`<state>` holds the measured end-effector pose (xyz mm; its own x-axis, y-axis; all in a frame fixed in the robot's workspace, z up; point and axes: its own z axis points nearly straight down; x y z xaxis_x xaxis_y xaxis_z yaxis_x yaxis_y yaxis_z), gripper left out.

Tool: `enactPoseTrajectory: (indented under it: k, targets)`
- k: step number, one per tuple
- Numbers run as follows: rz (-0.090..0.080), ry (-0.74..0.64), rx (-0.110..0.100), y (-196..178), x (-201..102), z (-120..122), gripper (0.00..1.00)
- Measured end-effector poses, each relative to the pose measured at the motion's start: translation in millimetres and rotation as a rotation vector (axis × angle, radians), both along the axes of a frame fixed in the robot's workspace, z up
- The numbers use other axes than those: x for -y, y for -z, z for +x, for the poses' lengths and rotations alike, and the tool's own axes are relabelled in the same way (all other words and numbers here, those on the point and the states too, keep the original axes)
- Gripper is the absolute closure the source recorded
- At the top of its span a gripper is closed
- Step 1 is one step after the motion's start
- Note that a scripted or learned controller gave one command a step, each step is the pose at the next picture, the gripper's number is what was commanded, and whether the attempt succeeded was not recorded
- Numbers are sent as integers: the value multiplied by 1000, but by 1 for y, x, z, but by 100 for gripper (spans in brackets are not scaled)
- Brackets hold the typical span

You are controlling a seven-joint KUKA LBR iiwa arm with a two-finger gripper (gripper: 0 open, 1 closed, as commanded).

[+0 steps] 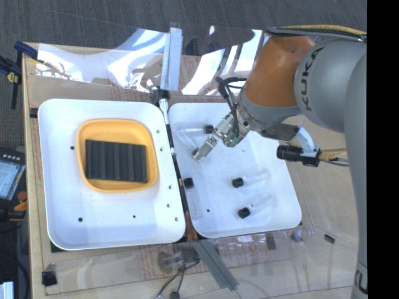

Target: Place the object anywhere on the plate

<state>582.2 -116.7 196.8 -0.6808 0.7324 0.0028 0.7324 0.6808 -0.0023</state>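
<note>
The gripper [201, 152] hangs over the right bin [282, 212], near its left wall, with bare floor below it. Whether it is open, I cannot tell. Three clear tubes with black caps: one [198, 129] just above, two [249, 180] [255, 207] lower right. The yellow plate [116, 131] lies far left in the left bin [62, 224]

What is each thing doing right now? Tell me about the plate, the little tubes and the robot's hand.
Plate: yellow, lying flat in the left bin, a dark ribbed insert in its middle.
Clear tubes with black caps: lying on their sides in the right bin, none on the plate.
Hand: over the right bin, nothing seen between its fingers.
</note>
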Motion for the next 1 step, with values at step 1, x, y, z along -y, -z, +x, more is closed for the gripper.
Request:
enactPoseTrajectory:
  k: [1]
  targets:
    - [-1, 36, 2, -40, -22, -40, 0]
